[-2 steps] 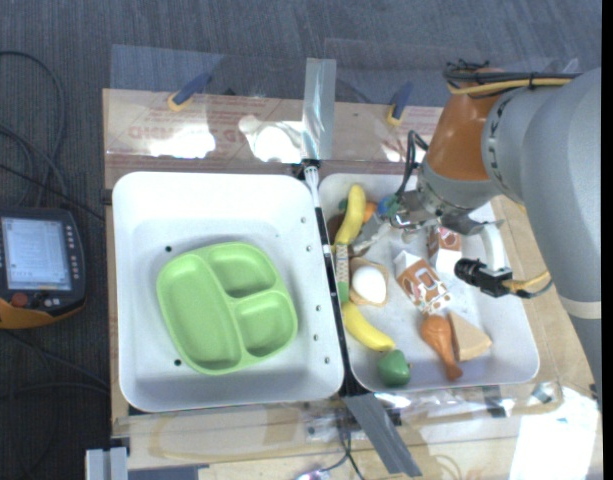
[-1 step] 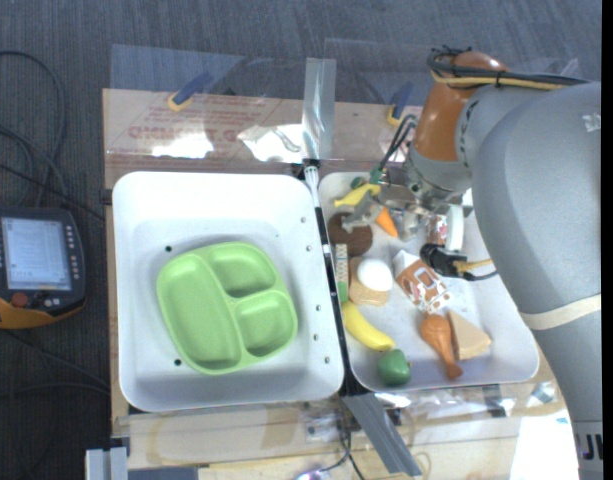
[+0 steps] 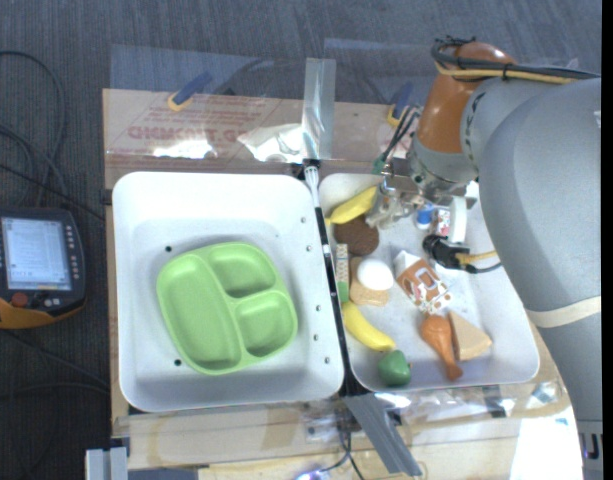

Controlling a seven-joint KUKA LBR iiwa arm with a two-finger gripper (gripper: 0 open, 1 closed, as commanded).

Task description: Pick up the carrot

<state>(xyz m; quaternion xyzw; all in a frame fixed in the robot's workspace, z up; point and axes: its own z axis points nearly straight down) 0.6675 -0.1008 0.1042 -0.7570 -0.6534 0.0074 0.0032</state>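
The carrot (image 3: 441,342) is orange and tapered, and it lies at the near right of the right bin (image 3: 506,368), its tip pointing toward the front edge. It rests against a tan wedge of bread (image 3: 473,341). My gripper (image 3: 394,206) hangs over the far end of that bin, next to a yellow banana (image 3: 352,206) and a brown round item (image 3: 361,236). It is well away from the carrot, with nothing seen in its grasp.
The right bin also has a white round bun (image 3: 373,276), a red-and-white carton (image 3: 423,282), a second banana (image 3: 368,327) and a green fruit (image 3: 393,368). A green compartment plate (image 3: 226,306) sits in the left bin (image 3: 146,208).
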